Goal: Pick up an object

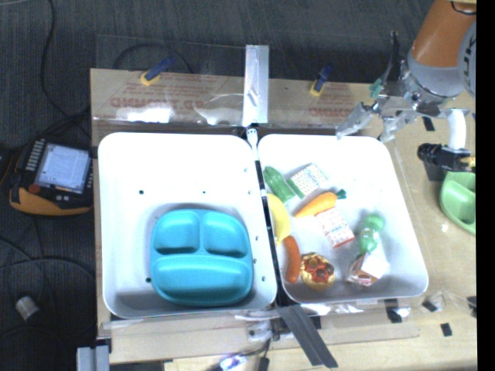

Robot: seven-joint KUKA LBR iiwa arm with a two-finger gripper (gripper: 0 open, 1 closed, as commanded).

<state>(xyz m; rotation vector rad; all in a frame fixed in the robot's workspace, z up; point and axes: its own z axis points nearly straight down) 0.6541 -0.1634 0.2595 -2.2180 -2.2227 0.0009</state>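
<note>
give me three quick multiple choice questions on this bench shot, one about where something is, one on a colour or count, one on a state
1. Where is the divided tray?
A. in the left bin
B. in the right bin
C. on the floor

2. What colour is that tray?
A. red
B. blue
C. yellow

3. Where is the gripper relative to the right bin?
A. down among the toy food
B. pressed on the tray
C. up by the bin's far right corner, clear of the food

Answers:
1. A, the tray lies in the left bin, beside the right bin.
2. B, its whole surface is blue.
3. C, the gripper sits at the far right corner, apart from the carrot and other pieces.
</note>
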